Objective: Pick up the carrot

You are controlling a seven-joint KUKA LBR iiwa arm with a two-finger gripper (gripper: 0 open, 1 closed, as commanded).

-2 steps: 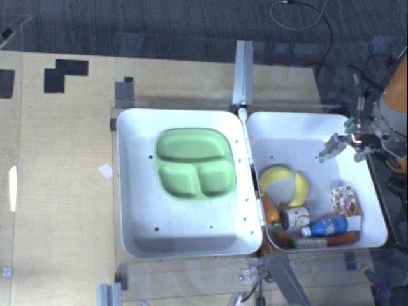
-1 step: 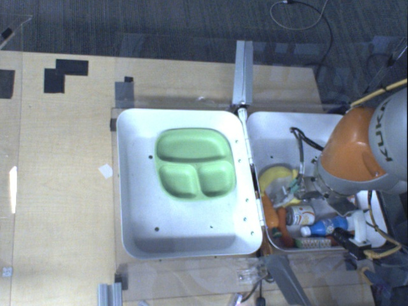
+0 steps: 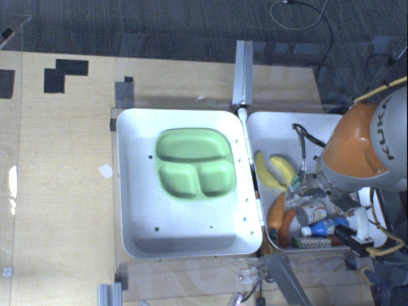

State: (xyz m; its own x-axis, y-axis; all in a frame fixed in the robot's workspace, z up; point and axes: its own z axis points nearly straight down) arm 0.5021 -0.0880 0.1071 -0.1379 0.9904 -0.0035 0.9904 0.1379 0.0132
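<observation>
Carrot [image 3: 276, 213]: orange, elongated body, lying in the right bin [image 3: 274, 127] near its front left corner, close beside the left wall. Orientation: long axis running roughly front to back, slightly tilted. Its right side touches or is overlapped by neighbouring items; the contact cannot be resolved.

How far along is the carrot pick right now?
Done: the grey arm with the orange band has reached into the right white bin, and its gripper sits low among the clutter. In hand: nothing visibly; the orange carrot lies by the bin's left wall, beside the yellow banana, apart from the gripper. Left: closing on the carrot and lifting it. The green divided tray sits in the left bin.
</observation>
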